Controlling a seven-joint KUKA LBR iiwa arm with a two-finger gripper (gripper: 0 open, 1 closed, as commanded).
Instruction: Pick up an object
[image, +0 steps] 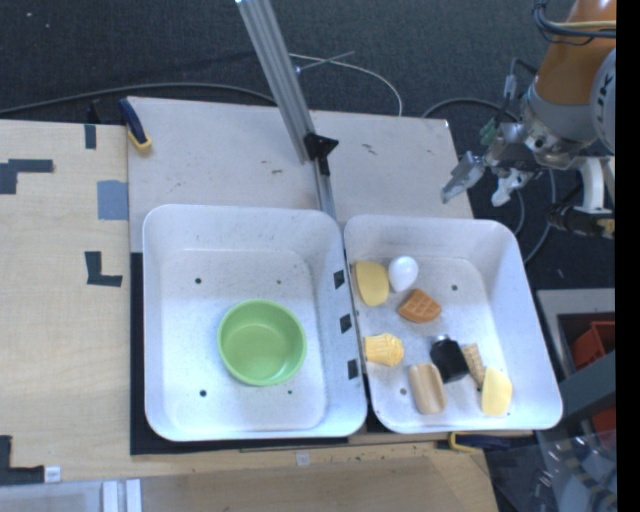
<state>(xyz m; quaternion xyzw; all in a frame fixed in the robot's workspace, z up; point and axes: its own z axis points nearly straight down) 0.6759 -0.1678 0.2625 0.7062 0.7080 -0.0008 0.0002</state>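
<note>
Pale table (230, 150) under two white bins, dark floor beyond. My hand (478, 178) hangs above the right bin's (520, 260) far corner, fingers spread and gripping nothing, parked clear so the choices lie open. That bin crowds what look like toy foods: yellow piece (371, 283), white egg (403, 271), black block (448, 358). The left bin (180, 240) holds a green bowl (262, 343).

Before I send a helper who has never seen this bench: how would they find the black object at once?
Look in the right bin, the one crowded with small toy foods. Near its lower middle lies the black object, between a tan cylinder and a small tan piece. It is the one dark thing among yellows, tans and white.
</note>
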